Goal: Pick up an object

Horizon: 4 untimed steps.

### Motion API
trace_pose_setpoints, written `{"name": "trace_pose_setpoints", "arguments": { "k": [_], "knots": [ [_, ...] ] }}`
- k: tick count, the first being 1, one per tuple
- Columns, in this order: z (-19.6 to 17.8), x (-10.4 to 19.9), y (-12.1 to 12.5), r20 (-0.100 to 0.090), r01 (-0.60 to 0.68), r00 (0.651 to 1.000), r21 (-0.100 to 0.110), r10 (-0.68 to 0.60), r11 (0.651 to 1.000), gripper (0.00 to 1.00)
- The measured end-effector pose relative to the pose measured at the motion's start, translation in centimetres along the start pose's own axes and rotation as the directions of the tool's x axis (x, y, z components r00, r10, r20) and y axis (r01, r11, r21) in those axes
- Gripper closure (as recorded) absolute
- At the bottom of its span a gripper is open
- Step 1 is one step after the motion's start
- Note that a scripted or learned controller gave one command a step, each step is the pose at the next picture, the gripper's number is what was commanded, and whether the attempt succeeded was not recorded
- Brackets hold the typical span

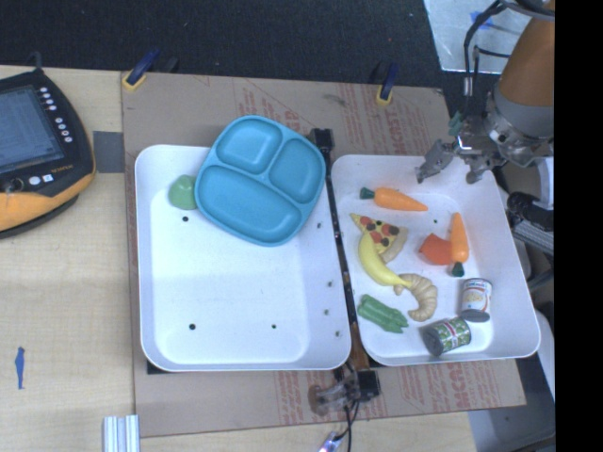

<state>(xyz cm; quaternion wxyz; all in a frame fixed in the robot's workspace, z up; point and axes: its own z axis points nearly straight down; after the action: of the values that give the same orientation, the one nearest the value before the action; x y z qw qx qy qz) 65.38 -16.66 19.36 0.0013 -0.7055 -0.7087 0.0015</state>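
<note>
My gripper (458,166) hangs over the far edge of the right bin (523,299), its fingers spread open with nothing between them. Just below and left of it lies an orange carrot (400,199). Further down the bin are a second carrot (459,237) beside a red piece (434,249), a pizza slice (381,233), a banana (378,263), a croissant (422,296), a green vegetable (382,314), a white-labelled can (476,298) and a green can (447,335).
The left bin (236,318) bears a blue divided plate (259,179) at its far end, with a green object (183,191) partly under its left rim. A tablet-like pendant (33,149) lies at the far left of the bench. Clamps hold the cardboard at the back.
</note>
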Motion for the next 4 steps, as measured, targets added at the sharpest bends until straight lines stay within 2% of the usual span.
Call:
{"name": "trace_pose_setpoints", "arguments": {
  "k": [1, 2, 3, 4],
  "knots": [
    [9.9, 1.8, -5.6, -0.001, 0.001, 1.000, 0.000, -0.001, 1.000, 0.00],
    [10.1, 0.2, -13.8, 0.001, 0.002, 1.000, -0.003, -0.002, 1.000, 0.00],
    [10.1, -0.4, -17.6, 0.001, 0.002, 1.000, -0.006, -0.002, 1.000, 0.00],
    [10.1, 0.8, -17.6, 0.002, 0.001, 1.000, -0.006, -0.001, 1.000, 0.00]
  ]
}}
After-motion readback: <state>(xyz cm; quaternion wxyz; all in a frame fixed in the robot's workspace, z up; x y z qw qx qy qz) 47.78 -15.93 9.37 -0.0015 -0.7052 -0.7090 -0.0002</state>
